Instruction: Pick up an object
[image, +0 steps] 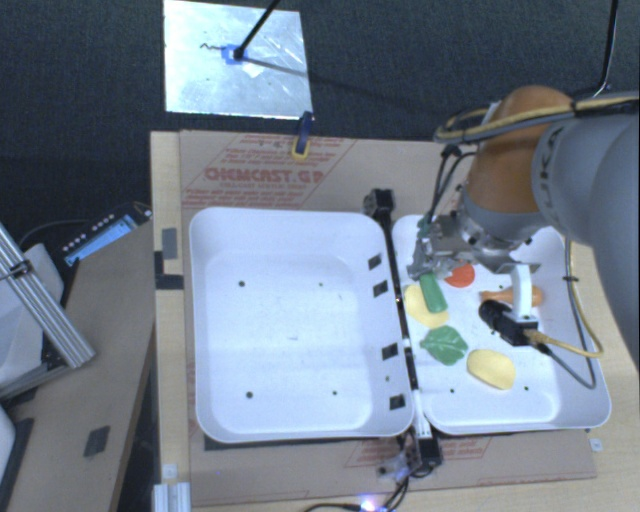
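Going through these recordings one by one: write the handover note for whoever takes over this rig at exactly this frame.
End effector: low over the far left part of the shallow white bin on the view's right. Open or shut cannot be told; no item is seen lifted.
Things, all in that bin: green stick-shaped piece lying on a yellow lump, right by the end effector; green leaf-shaped piece; yellow oval piece; red round piece; orange piece, partly hidden.
Done: the arm is positioned at the items.
Left: grasp one item and lift it out.
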